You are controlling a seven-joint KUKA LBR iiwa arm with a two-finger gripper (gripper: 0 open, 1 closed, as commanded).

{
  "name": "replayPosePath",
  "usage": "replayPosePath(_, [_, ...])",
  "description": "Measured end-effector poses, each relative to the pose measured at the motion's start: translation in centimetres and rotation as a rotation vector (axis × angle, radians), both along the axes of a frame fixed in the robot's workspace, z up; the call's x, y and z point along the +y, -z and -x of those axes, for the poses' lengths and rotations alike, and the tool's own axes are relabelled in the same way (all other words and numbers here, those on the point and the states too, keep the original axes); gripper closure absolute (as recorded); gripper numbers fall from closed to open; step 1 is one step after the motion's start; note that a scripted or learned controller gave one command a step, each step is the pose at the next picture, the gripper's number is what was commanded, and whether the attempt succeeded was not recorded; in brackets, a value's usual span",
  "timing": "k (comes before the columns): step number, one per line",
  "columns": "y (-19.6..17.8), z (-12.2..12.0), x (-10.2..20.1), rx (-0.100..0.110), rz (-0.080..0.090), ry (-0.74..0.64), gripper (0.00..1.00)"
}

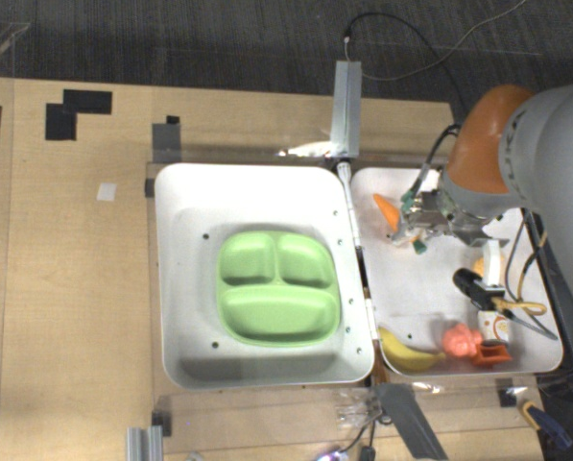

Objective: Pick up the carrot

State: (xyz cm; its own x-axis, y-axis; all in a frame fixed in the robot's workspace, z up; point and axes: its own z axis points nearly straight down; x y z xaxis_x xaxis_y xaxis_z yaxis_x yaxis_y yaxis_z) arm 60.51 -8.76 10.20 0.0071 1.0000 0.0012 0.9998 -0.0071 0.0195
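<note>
Nearest the camera, a banana (407,352) and a pink toy (459,340) lie along the right bin's (411,286) near wall, while at its far left the orange carrot (388,210) rests just beside the gripper (413,235), whose spread I cannot tell, and the left bin (185,257) holds a green divided plate (277,287).

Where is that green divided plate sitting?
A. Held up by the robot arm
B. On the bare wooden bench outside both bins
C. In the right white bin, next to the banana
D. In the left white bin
D: the green divided plate lies flat in the left white bin, while the banana and carrot are in the right white bin.
</note>
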Motion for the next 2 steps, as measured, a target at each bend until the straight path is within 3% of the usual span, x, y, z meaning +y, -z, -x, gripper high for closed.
replayPosePath(1, [-8.5, -6.5, 7.7, 0.013, 0.000, 0.088, 1.00])
replayPosePath(2, [-9.7, -6.7, 7.9, 0.008, 0.000, 0.079, 1.00])
